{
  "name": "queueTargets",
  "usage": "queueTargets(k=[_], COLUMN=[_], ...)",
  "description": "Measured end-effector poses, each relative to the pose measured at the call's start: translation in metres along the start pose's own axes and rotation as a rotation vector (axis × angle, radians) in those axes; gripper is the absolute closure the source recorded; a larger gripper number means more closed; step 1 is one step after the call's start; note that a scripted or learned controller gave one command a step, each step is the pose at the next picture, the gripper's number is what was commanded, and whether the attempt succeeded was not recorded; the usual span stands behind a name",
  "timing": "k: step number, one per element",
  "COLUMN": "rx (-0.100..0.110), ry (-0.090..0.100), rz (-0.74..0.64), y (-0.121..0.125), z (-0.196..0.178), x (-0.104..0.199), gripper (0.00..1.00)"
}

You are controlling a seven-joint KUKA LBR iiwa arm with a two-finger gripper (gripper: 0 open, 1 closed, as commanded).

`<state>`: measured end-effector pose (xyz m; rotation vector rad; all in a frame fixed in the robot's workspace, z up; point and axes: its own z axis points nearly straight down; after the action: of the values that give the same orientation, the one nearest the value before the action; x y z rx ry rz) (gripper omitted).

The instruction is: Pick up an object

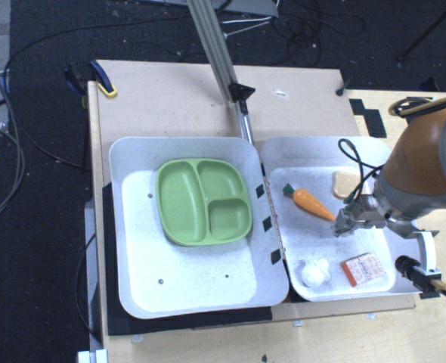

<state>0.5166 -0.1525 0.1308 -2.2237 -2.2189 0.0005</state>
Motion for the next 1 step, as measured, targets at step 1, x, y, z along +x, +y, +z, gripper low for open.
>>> queueTargets(k=[1], rx=[-0.005], ry=[-0.001], rz=[-0.005], y=[0.0062], z=[-0.0452], x=[0.0054], gripper=[1.0])
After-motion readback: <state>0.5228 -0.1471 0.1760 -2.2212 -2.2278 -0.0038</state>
